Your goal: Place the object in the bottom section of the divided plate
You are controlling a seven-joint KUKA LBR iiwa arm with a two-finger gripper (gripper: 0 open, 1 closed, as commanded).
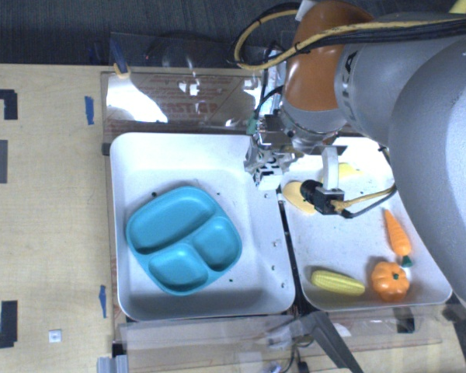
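I see my claw (261, 162) hanging over the top edge where the two bins meet, and I cannot tell how it is set or whether it carries anything. Just off it at four o'clock a yellow banana (298, 195) lies in the right bin (349, 243), with a carrot (398, 233), a small pumpkin (390, 280) and a corn cob (337, 282) farther out toward five. At seven o'clock from the claw the blue divided plate (183, 239) sits in the left bin (179, 158).

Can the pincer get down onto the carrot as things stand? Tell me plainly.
Probably yes. The carrot lies in the open in the right bin, apart from the pumpkin, with nothing on top of it.
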